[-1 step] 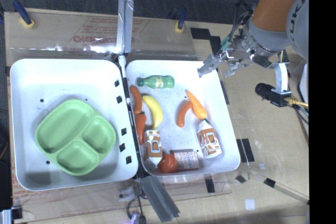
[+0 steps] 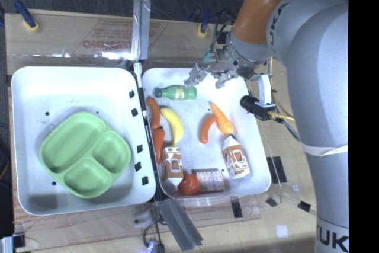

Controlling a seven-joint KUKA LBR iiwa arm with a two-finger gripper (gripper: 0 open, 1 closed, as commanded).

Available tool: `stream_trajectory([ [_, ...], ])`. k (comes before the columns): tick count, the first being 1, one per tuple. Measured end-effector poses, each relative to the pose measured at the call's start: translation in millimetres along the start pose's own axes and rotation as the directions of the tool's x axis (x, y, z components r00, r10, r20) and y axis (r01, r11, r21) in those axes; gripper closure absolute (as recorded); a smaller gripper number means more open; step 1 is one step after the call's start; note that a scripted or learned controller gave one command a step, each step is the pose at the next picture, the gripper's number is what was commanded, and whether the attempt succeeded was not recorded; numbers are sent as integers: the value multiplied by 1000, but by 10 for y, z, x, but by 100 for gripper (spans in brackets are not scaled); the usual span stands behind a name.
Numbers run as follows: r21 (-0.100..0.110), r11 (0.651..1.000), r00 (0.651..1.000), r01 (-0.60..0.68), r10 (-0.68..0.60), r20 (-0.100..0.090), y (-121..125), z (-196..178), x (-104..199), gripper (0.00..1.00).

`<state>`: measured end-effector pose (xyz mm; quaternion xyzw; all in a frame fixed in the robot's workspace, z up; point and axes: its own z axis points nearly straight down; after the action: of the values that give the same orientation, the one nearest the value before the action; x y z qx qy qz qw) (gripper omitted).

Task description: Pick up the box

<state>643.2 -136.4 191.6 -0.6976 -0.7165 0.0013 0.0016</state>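
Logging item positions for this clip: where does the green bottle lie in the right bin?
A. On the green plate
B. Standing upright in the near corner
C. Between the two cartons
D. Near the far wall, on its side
D: the green bottle lies on its side near the far wall of the right bin, just below the tool.

Bench [image 2: 71,29] — 2 white bins side by side: left [image 2: 35,83], right [image 2: 251,178].

One fixed cam above bench [image 2: 71,38], slanted down over both bins [image 2: 23,145], arm [image 2: 308,68] from right.
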Motion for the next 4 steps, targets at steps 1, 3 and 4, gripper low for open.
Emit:
stream_trajectory([
  [1, -1, 1000, 1000, 31, -31, 1, -285, 1003, 295, 0],
  [3, 12, 1000, 1000, 10, -10, -2, 94, 923, -668, 100],
  [4, 12, 1000, 1000, 10, -10, -2, 94, 923, -666, 0],
])
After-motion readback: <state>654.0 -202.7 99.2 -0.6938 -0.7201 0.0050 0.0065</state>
